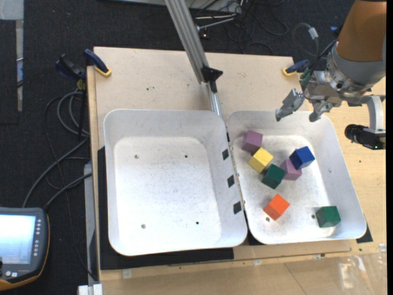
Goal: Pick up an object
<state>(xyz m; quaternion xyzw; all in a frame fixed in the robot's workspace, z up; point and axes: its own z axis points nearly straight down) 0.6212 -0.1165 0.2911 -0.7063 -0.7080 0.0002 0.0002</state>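
Blocks in right bin | tan bench (black floor)

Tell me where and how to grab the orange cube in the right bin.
Take the orange cube by two opposite side faces, coming straight down from above. It sits apart from the other blocks on the bin floor, so fingers likely have room on every side. It looks turned diagonally to the bin's edges, so rotate the gripper to match.

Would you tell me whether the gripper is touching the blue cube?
Apart. The camera view shows the open gripper up near the right bin's far rim, with bare white bin floor between it and the blue cube.
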